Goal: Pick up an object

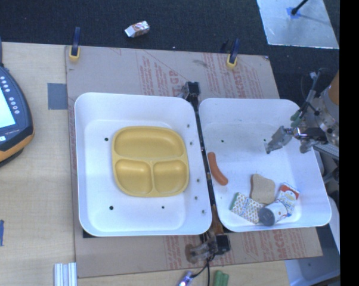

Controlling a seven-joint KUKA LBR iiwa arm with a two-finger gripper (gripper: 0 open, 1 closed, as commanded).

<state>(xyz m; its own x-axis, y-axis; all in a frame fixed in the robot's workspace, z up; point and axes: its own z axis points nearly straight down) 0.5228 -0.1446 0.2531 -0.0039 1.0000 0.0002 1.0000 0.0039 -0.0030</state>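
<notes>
The gripper (282,139) hovers over the far right part of the right bin (239,109), jaws released and holding nothing. No object has been picked up, so the whole grasp remains. The candidates lie in that bin's near half: a sausage (217,168) at its left, a tan slice (262,189), a patterned packet (247,208) and a grey cylinder (269,214). The yellow tray (149,159) occupies the left bin (96,109).

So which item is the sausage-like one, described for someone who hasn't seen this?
Look in the right-hand white bin, along its left wall. The hot dog lies there alone, a slim orange-red cylinder, apart from the tan, patterned and grey items clustered near the bin's front corner.
</notes>
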